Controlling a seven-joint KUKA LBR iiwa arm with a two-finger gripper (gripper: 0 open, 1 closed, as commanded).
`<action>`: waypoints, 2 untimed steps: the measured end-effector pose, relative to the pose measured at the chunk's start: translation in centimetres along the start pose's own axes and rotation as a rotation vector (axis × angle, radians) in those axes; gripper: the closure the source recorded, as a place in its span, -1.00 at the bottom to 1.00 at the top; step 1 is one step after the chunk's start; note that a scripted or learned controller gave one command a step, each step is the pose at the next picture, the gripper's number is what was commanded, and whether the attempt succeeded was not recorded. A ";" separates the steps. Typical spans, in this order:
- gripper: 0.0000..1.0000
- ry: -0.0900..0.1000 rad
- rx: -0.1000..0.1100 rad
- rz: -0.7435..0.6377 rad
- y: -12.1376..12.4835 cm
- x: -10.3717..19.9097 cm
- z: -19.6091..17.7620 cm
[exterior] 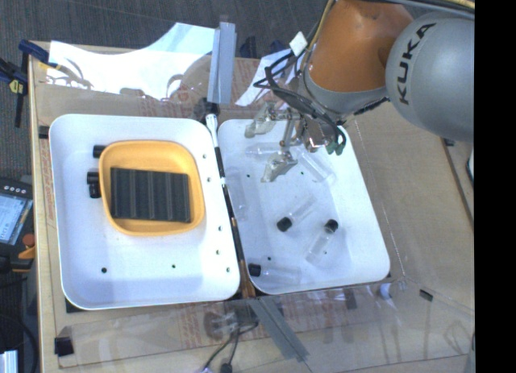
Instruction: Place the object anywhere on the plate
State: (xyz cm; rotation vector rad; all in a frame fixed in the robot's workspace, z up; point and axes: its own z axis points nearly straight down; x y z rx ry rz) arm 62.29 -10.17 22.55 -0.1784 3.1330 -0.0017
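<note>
A yellow plate (150,156) with a dark ribbed insert lies in the left white bin (121,275). In the right bin (363,242) lie two clear vials with black caps, one (293,214) near the middle and one (322,238) just right of it. A third clear piece (318,170) rests farther back. My gripper (270,146) hangs over the back left part of the right bin, above and behind the vials. Its two metal fingers (278,167) stand apart, open, and I see nothing held between them.
Two small black pieces (95,183) sit at the left bin's left side beside the plate. Another small black piece (255,270) lies at the right bin's front left corner. A ridge (224,194) divides the bins. White paper (129,65) lies behind the left bin.
</note>
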 end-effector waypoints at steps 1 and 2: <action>-1.00 0.004 -0.003 -0.375 4.0 -1.2 3.3; -1.00 0.004 -0.002 -0.429 7.8 0.4 0.6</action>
